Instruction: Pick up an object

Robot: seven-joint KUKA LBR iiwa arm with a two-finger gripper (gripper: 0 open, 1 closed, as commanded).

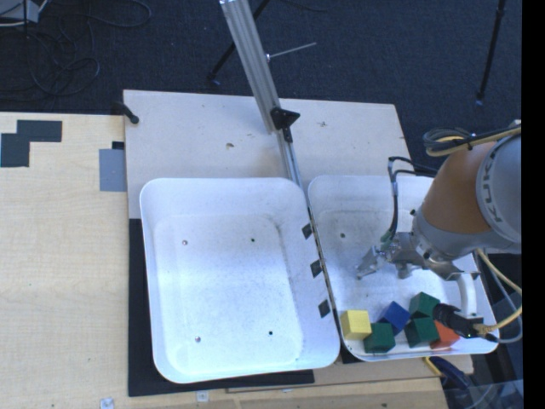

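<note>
- Blocks are heaped in the near right corner of the right shallow white bin [334,196]: a small yellow cube [357,323], a blue cube [396,315], three dark green blocks [381,337], and an orange-red piece [444,336] that is partly hidden.
- Nothing is seen between the fingers of the metal two-finger gripper [375,262], so no block is held. Whether the claw is wide or narrow cannot be told, because the fingers are too small and blurry.
- The gripper is placed over the middle of the right bin's floor. The blocks lie toward the near edge from it, a little to the right. The blue cube and the yellow cube look nearest to it.
- No long side can be made out on the cubes.
- The grey arm with its orange band [456,198] is reached in over the right edge of the bin, with the wrist bent down toward the floor.
- The left shallow white bin [162,203] is well apart from the claw.
- A move toward the near corner is likely needed next.
</note>
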